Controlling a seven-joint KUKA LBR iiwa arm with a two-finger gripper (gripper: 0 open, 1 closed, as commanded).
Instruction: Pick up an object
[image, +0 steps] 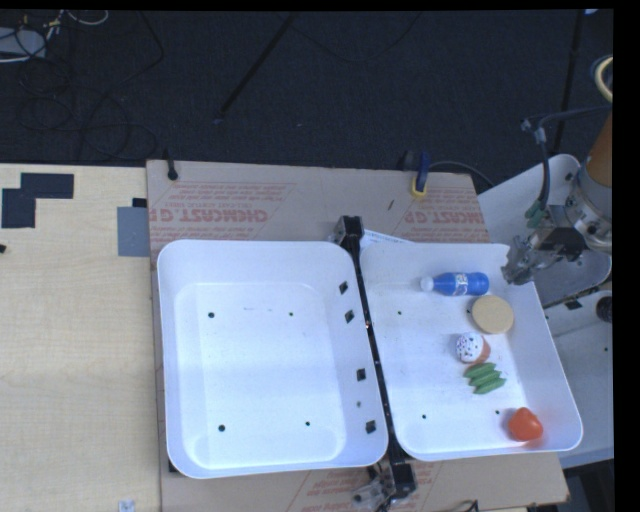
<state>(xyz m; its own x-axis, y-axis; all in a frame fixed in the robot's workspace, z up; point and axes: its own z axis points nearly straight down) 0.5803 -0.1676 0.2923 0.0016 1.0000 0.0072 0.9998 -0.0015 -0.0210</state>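
My gripper (522, 262) hangs over the top-right rim of the right bin (430, 440); I cannot tell how it is set. Just beside it, toward the bin's middle, lies a blue bottle (458, 284). A tan disc (492, 314) sits below that, then a spotted white ball (468, 347), a green pod (485, 378), and farthest, a red-orange fruit (524, 425).

Left bin (190, 300) floor is wide open, clear drop-in anywhere. Right bin (420, 400): left half free, but the right side is crowded by blue bottle (457, 284), tan disc (492, 314), spotted ball (468, 347), green piece (485, 378) and red ball (524, 425). The disc, spotted ball and green piece sit close together, with tight gaps.
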